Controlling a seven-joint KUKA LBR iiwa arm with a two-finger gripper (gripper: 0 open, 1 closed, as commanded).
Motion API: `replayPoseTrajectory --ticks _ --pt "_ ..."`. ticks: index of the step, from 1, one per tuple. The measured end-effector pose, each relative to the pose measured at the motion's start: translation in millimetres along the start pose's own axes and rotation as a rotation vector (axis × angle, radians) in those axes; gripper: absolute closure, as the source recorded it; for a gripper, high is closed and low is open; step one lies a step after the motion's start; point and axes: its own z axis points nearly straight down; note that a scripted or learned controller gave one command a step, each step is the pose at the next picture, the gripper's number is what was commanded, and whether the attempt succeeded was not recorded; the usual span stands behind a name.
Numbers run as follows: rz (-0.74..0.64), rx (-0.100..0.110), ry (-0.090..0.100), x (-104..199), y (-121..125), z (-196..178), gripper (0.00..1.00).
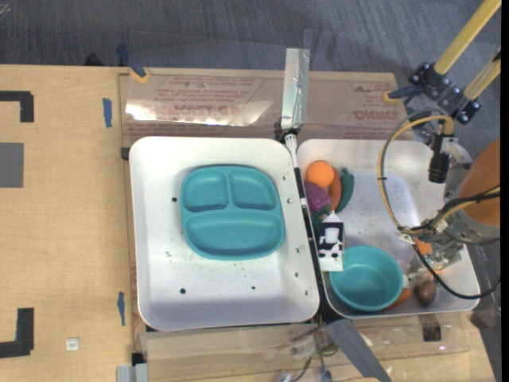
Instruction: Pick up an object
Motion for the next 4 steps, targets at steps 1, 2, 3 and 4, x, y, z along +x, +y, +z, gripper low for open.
replayPoseTrajectory --ticks 1,2,3,4 --pt "0.191 0.004 0.014 -60 -45 1 1.0" --pt "-0.119 -0.003 0.015 7 -73 2 1.0" --pt "-0.398 0.006 0.011 -5 -15 0 1.0" --pt "-0.077 0.001 0.012 -59 -69 1 1.0"
